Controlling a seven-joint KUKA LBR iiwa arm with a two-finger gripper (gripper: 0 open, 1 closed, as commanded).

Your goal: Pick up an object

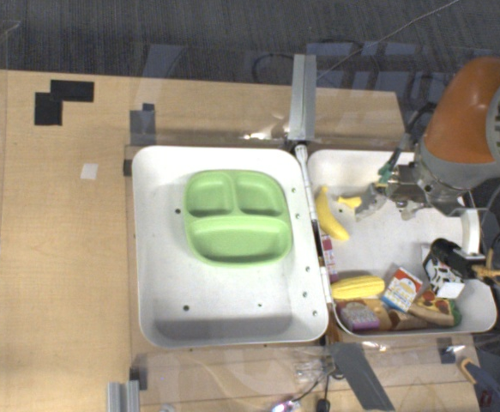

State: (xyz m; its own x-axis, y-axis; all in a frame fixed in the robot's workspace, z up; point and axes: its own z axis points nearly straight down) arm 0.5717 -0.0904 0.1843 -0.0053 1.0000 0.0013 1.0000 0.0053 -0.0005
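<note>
A yellow banana [329, 217], curved and smooth, lies at the left side of the right bin [378, 256], near the divider. Just right of its upper end hangs the pincer [371, 200]; whether its tips are apart or together cannot be told. One corn cob [358, 287] and several small packets crowd the bin's near corner. One green divided plate [236, 215] sits in the left bin [159, 256]. Two bins rest on the tabletop [52, 247].
</note>
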